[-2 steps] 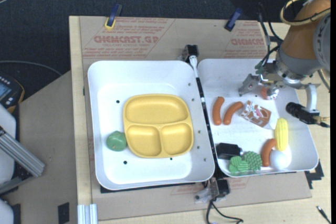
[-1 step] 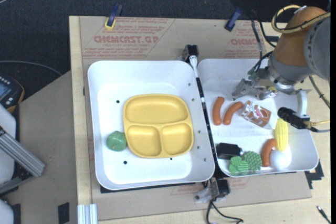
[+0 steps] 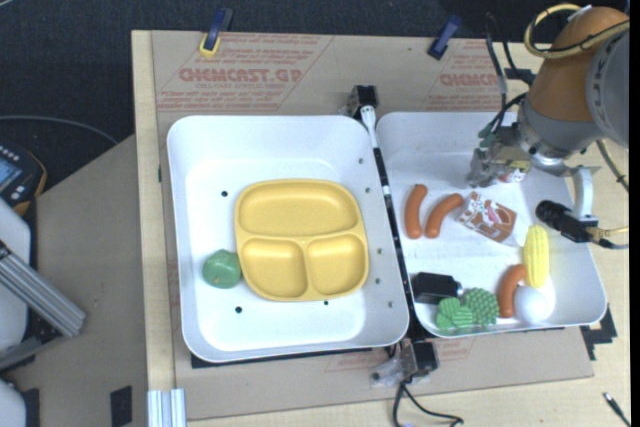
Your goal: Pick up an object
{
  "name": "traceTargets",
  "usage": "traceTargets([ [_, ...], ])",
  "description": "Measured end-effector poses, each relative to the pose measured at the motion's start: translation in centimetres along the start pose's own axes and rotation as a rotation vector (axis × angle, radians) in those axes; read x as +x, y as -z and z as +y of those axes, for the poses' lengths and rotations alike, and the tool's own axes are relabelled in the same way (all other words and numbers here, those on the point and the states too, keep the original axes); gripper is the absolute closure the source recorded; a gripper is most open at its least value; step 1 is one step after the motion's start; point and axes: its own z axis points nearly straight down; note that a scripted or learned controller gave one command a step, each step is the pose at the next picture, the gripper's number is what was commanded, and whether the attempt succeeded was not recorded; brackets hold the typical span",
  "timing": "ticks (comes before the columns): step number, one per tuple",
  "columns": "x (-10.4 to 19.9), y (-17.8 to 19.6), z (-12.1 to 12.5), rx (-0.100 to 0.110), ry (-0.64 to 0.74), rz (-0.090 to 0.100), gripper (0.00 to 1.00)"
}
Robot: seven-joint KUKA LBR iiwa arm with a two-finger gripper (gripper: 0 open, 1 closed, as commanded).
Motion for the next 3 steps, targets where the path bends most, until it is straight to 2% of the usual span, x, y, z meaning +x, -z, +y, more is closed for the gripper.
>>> traceTargets([
  [1,0.3,4.4,0.3,-0.006,0.000,-0.003,1.00],
  [2,-0.2,10.0,-0.5,-0.007,-0.002,-0.003,1.00],
  [3,-0.3,13.2,-0.3,-0.007,0.000,-0.003,1.00],
])
